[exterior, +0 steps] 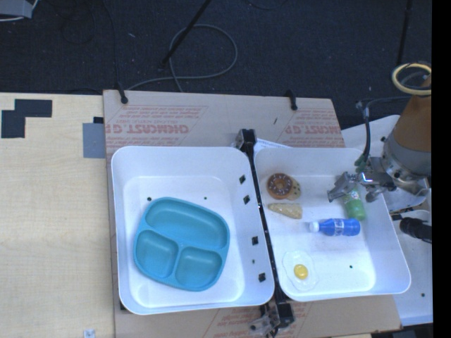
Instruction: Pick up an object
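White plastic made up both bins on your worktop (56, 217). In the left bin (123, 182) lay a blue divided tray (182, 243). The right bin (391, 273) held a donut (280, 185), a pale wedge (285, 210) just beside it, a fried egg (300, 270), a blue bottle (337, 227) on its side and a green bottle (354, 207). Your end effector (349, 189) sat directly over the green bottle's upper end, hiding it; you could not tell whether it was gripping the bottle or how it was set, since glare and blur swallowed that detail. The arm (414, 129) was cut off at the right.
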Robot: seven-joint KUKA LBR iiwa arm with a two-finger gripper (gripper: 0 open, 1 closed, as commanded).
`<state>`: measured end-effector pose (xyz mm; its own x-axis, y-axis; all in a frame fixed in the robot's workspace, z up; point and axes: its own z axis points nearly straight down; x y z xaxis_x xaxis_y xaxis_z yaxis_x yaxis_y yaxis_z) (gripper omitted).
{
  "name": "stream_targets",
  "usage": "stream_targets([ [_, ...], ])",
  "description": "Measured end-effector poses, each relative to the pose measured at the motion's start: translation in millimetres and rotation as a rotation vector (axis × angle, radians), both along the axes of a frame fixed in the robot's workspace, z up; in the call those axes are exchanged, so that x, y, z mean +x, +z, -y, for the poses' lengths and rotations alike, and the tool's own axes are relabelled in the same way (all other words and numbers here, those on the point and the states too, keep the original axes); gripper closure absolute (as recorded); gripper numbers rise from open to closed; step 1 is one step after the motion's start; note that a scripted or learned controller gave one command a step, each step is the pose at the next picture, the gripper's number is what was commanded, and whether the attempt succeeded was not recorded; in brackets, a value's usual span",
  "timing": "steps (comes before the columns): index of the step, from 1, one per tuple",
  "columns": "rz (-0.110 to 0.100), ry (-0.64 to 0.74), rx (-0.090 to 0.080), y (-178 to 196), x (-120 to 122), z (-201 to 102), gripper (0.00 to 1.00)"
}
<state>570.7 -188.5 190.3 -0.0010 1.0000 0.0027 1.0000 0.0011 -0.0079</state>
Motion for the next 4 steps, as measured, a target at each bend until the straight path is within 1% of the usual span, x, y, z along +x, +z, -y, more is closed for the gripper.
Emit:
stream_targets([
  [1, 0.002, 0.0, 0.0, -57, 4, -9, 0.0],
  [2, 0.002, 0.0, 0.003, -105, 3, -12, 0.0],
  [3, 0.003, -0.002, 0.0, -93, 3, -10, 1.0],
  [4, 0.009, -0.006, -0.003, -33, 3, -2, 1.0],
])
